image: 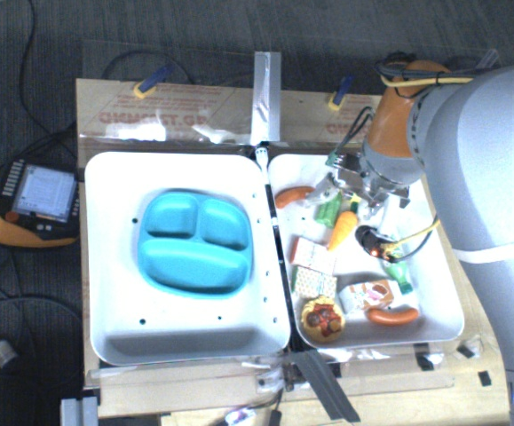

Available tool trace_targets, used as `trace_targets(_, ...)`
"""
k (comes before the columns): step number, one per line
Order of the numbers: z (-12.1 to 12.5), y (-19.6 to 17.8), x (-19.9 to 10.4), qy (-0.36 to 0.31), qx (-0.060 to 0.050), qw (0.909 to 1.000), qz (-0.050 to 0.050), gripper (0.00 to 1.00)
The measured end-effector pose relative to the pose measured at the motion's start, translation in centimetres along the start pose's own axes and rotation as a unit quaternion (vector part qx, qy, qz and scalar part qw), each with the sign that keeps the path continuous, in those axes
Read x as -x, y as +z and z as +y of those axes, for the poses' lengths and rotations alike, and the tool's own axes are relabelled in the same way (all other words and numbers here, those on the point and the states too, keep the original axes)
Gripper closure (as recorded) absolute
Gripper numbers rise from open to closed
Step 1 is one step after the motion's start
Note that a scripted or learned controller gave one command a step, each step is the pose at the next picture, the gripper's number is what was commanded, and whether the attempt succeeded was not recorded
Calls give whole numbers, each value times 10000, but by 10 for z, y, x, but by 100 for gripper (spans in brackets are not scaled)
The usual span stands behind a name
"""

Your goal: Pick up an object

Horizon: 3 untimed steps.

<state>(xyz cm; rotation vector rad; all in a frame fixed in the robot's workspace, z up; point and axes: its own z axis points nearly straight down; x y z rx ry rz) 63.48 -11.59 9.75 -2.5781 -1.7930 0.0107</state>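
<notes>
The hand (356,195) hangs low in the right bin (443,313), just above a carrot (343,229). I cannot tell its grip.

Reddish printed lettering is seen on the cardboard sheet (172,114) lying under the far edge of the two bins, on the left half, but it appears upside down and too blurred to be read. A lit screen is carried by the handheld device (35,201) on the floor to the left of the bench; nothing on it can be made out. Patterned packaging is shown on the small packets (313,269) in the right bin, yet no word, brand or number can be read there. No other text, label or sign can be read.
</notes>
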Motion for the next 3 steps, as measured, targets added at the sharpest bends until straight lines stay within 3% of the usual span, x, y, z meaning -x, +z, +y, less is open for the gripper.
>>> trace_targets(1,-31,9,41,45,75,10000,28,0)
trace_targets(2,-31,2,40,39,64,10000,31,100)
trace_targets(3,-21,-149,22,590,4,9983,-9,100)
